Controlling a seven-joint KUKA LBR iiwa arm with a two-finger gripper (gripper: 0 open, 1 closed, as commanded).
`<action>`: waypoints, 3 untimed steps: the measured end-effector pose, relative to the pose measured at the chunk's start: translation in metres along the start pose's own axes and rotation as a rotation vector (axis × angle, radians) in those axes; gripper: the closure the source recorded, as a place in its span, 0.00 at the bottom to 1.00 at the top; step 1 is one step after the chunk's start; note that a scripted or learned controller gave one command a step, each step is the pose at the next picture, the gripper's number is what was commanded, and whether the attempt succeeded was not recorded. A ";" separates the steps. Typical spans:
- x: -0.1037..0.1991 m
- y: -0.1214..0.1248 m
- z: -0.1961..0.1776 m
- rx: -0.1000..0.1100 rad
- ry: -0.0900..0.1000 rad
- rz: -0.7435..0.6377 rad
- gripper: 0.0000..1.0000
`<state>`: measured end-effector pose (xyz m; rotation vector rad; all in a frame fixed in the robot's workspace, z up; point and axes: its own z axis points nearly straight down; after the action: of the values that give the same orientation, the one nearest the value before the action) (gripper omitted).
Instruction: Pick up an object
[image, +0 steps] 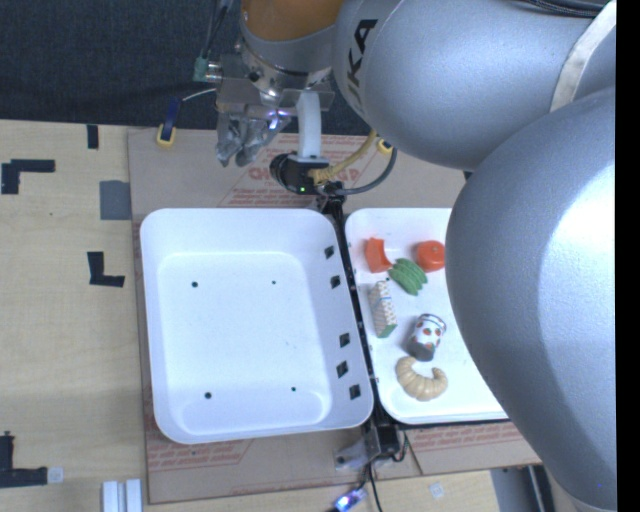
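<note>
Hovering: claw (240, 150) beyond bins' far edge, state unclear | toys (405, 275) in right bin (400, 405) at 4 o'clock, well apart | left bin (160, 300) nearer

Part of the KUKA lettering — only "KA" readable — on the grey arm (400, 60), just above the white bins. Faint red print on the cardboard (250, 185) illegible.

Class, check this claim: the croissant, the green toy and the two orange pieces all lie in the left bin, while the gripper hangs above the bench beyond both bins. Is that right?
Not quite. The camera view shows the croissant, green toy and orange pieces in the right bin, not the left bin. The gripper does hang above the bench beyond both bins.
</note>
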<state>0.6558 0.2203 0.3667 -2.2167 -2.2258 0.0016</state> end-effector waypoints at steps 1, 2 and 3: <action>0.014 0.012 -0.138 -0.015 0.005 0.000 1.00; -0.002 -0.011 0.000 0.015 -0.005 0.005 1.00; 0.013 0.013 -0.012 -0.001 -0.001 0.002 1.00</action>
<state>0.6688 0.2338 0.3782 -2.2200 -2.2250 0.0010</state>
